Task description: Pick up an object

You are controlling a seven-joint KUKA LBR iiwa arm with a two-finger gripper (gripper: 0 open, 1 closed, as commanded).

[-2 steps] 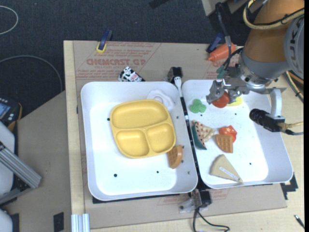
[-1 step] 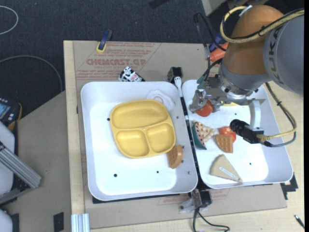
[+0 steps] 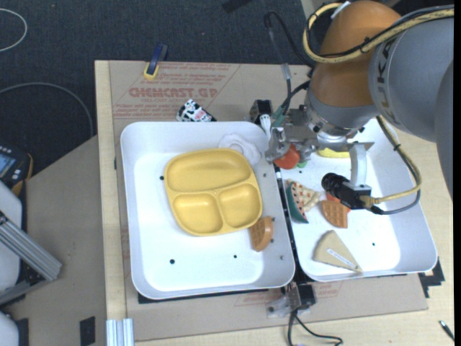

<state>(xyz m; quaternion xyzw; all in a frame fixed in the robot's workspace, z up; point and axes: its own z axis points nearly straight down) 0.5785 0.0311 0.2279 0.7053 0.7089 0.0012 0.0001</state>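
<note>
My gripper (image 3: 289, 147) hangs low over the near-left corner of the right bin (image 3: 403, 222), under the orange wrist band. A small red object (image 3: 287, 158) lies directly beneath it, touching or nearly so. A pizza slice (image 3: 302, 197), a brown waffle piece (image 3: 335, 214) and a pale cheese wedge (image 3: 336, 251) lie in the same bin, nearer the front. A yellow item (image 3: 331, 152) peeks out from under the wrist. In the left bin (image 3: 144, 215), a brown bread piece (image 3: 262, 233) leans against a yellow divided plate (image 3: 213, 191).
A ridge (image 3: 283, 215) separates the two bins, close to the gripper's left side. A black part with a yellow cable (image 3: 342, 187) hangs over the right bin. Behind the bins, on the cardboard, are a black-and-white item (image 3: 193, 112) and a blue-yellow tool (image 3: 154, 63).
</note>
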